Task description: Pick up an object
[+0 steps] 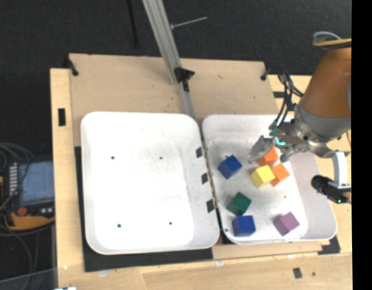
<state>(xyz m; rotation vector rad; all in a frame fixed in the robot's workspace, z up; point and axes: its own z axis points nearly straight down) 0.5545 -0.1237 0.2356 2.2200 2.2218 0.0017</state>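
Pincer [271, 151]: spread over orange cube [269, 157], not gripping.
Risk: yellow cube [263, 176] just below may block a finger.

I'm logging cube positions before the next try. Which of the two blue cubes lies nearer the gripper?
The upper blue cube, beside the bin divider and left of the yellow cube. The other blue cube sits at the bin's front edge, below the green cube.

Two bins sit side by side on the table [143, 83]. The left bin [143, 180] holds no blocks; the right bin [234, 128] holds several blocks [230, 167], clustered toward its middle and near edge. The pincer [271, 153] hangs over the right bin's far part, above the blocks there
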